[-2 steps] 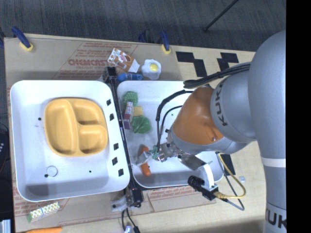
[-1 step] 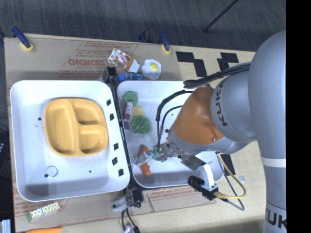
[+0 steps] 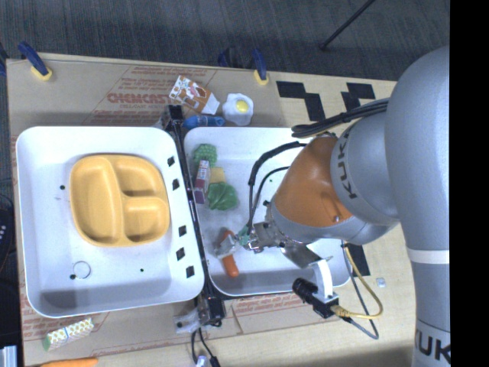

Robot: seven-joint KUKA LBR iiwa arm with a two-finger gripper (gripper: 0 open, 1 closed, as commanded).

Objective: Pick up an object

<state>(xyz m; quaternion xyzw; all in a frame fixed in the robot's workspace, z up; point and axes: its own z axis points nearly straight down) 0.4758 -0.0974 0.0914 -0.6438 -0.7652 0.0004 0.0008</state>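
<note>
Camera view: we see the gripper [image 3: 246,239], whose state we cannot tell, hanging just right of the orange carrot-like piece [image 3: 228,264] angled across the right bin [image 3: 263,287].

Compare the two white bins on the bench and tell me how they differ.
The left bin holds one big thing, a yellow divided tray; the right bin holds several small things, including green items and an orange piece. The arm reaches over the right bin; nothing hangs over the left bin. Much of the left bin's floor is bare; the right bin's is largely covered. Both are shallow, white and rectangular.
</note>
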